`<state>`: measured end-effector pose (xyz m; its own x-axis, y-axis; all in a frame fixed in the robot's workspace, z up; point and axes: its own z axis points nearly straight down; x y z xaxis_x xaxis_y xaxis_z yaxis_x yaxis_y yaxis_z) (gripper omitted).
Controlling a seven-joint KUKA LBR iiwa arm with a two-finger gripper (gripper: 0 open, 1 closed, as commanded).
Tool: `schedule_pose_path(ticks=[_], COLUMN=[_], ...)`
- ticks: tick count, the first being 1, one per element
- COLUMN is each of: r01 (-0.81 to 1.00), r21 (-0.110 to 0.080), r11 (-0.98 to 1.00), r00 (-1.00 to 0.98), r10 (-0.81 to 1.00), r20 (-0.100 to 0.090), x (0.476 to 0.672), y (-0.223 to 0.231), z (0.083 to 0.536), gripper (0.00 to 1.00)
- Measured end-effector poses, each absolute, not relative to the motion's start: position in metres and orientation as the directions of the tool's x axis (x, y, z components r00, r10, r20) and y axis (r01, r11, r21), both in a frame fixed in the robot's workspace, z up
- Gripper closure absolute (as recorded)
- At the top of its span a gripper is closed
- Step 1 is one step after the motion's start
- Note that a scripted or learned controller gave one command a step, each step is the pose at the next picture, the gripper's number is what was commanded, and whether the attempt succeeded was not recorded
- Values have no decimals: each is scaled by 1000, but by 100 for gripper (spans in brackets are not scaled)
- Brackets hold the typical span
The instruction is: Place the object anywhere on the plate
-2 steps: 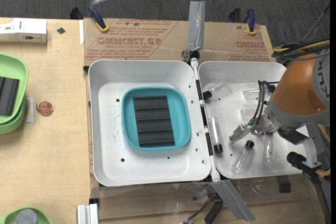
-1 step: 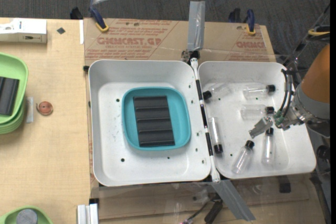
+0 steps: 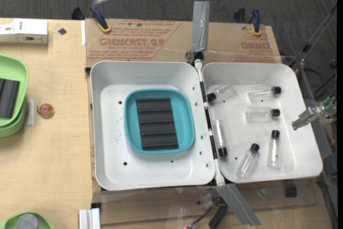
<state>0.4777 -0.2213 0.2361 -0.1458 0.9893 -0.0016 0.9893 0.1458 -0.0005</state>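
Vials (image 3: 262, 95): six, right bin (image 3: 300, 169); teal plate (image 3: 131, 131): one, left bin (image 3: 107, 169)

Red print is showing on the cardboard sheet (image 3: 177, 40) lying under the bins: near its left end large letters are reading roughly "CHEMCAST GP", and the same mark is appearing again, partly cut off, near its right end. Smaller red lines above are too blurred to read. The white box (image 3: 22, 32) at upper left is carrying dark marks, unreadable.
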Motion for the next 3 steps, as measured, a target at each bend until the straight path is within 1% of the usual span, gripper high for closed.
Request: schedule_pose_path(ticks=[1, 2, 3], r01=[997, 1000, 1000], r21=[-2, -2, -2], r11=[72, -23, -17], r00=[-72, 23, 17], r10=[997, 1000, 1000], r20=[-1, -2, -2], x=[509, 550, 607], y=[-222, -222, -216], z=[279, 394, 405], gripper=[0, 0, 0])
